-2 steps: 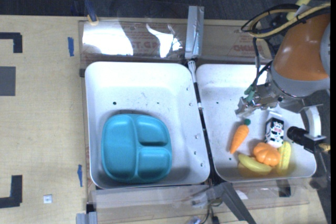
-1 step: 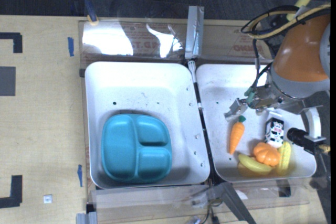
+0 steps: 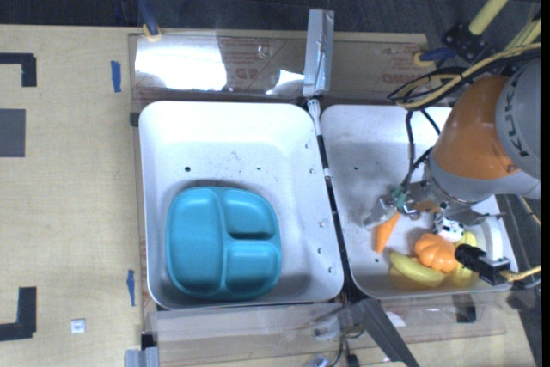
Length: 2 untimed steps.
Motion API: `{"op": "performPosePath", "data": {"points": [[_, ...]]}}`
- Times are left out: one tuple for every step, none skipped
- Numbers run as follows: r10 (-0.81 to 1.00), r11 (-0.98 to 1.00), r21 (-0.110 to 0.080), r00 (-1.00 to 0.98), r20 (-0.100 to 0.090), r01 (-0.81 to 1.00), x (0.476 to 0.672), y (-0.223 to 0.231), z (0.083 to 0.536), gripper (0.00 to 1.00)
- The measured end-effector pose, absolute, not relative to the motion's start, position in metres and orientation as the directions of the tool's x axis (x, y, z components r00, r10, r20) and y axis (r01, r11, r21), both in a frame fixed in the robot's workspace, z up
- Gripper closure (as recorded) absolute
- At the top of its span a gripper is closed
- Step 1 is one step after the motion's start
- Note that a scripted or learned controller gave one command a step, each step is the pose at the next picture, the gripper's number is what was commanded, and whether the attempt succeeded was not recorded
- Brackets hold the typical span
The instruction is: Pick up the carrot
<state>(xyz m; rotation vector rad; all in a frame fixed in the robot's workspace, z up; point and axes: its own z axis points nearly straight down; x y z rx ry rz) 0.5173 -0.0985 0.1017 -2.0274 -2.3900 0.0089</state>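
White plastic bins sit side by side at frame centre: left bin [image 3: 172,129] occupied by blue divided tray [image 3: 223,241], right bin [image 3: 361,142] entered by grey arm [image 3: 481,142] from right.

Gripper [image 3: 400,204] seen low over carrot [image 3: 386,232], lower centre of right bin. Finger spread cannot be told; no grasp seen.

Risk judged: carrot nudged aside or banana [image 3: 415,268] and orange toy [image 3: 435,252] caught instead, being close by.

Fingertips blurred; small objects beneath wrist partly hidden.
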Motion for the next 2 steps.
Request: {"op": "performPosePath", "data": {"points": [[0.986, 0.164, 0.002, -0.164, -0.001, 0.986, 0.521, -0.098, 0.115, 1.0], [0.988, 0.154, 0.008, -0.154, -0.002, 0.988, 0.554, -0.096, 0.209, 1.0]]}}
